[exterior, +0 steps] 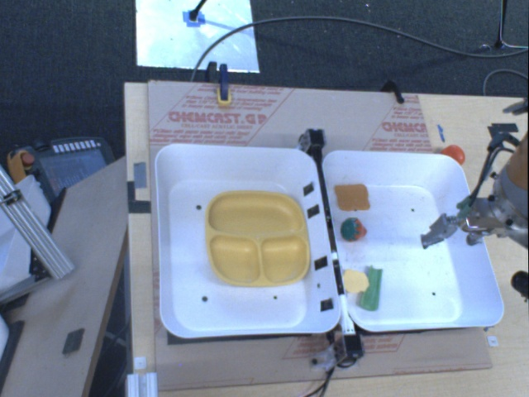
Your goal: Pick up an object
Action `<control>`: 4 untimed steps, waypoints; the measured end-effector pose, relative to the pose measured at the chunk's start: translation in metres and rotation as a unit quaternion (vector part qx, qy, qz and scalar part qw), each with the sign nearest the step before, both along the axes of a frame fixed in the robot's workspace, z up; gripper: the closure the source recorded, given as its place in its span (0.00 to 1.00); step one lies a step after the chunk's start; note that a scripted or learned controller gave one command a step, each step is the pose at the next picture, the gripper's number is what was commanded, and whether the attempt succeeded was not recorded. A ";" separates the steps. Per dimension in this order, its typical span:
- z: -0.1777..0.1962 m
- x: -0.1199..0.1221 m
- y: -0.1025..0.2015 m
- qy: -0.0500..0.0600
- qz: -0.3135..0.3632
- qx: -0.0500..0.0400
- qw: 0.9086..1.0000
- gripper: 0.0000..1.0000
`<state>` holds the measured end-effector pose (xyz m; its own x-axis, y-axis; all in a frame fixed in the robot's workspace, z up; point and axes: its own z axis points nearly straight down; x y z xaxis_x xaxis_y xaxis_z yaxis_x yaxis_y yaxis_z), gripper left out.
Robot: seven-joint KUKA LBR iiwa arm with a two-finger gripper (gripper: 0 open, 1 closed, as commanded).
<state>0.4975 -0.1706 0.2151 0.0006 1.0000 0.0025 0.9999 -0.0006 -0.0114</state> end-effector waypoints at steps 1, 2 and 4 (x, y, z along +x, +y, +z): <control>0.006 0.003 0.001 -0.006 0.002 -0.001 1.000 0.00; -0.036 0.006 -0.002 -0.005 0.001 -0.001 1.000 0.00; -0.132 0.004 -0.002 -0.005 0.001 -0.001 1.000 0.00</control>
